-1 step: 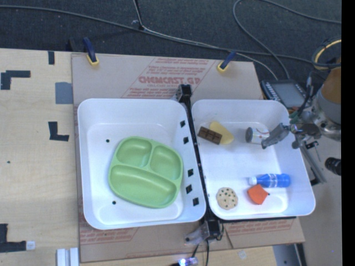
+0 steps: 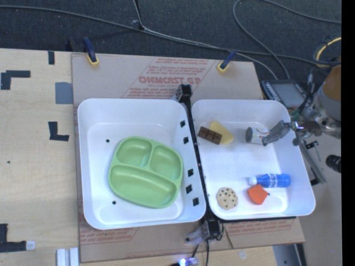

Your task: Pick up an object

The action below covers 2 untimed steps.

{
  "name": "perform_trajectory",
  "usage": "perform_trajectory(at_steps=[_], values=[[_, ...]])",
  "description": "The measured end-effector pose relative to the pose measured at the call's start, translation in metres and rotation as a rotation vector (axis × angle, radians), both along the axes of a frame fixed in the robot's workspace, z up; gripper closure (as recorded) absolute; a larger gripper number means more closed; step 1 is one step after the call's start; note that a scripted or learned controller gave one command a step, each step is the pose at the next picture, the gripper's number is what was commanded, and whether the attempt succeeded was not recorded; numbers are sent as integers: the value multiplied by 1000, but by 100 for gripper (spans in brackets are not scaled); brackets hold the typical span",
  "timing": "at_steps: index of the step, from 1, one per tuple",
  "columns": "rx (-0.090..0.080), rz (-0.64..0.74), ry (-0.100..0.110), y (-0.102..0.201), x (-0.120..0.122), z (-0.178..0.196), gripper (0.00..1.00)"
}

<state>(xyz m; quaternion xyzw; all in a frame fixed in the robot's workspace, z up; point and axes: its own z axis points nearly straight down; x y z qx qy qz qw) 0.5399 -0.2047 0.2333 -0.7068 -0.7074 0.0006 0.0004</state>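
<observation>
**Arm at the right bin's far corner, nothing lifted**

The gripper (image 2: pixel 274 133) reached in over the right rim of the right bin (image 2: pixel 238 159), low in that bin's far right part. Whether it was spread or pressed together could not be told from the slanted view, and nothing could be seen held in it. Just to its left lay a small grey piece (image 2: pixel 249 133), very close to the gripper's tip; whether the two touched could not be told.

The other loose things all lay in the same right bin. A brown bar (image 2: pixel 209 134) and a yellow block (image 2: pixel 222 132) lay against each other near the far left corner, beside the divider between the bins. A blue and white bottle (image 2: pixel 270 180) lay on its side toward the near right. An orange piece (image 2: pixel 257 194) sat just in front of the bottle, touching or nearly touching it. A round cookie (image 2: pixel 226 198) lay near the front wall, left of the orange piece and apart from it.

The left bin (image 2: pixel 91 148) held a green divided plate (image 2: pixel 146 172), lying flat at its middle. Both bins sat on a cardboard sheet (image 2: pixel 161 76) on the bench.
</observation>
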Motion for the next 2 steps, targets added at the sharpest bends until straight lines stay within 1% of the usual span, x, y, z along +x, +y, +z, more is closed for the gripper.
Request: perform_trajectory(at_steps=[1,2], values=[[0,0,3,4,0,-44,0],[0,0,4,0,0,-89,0]])
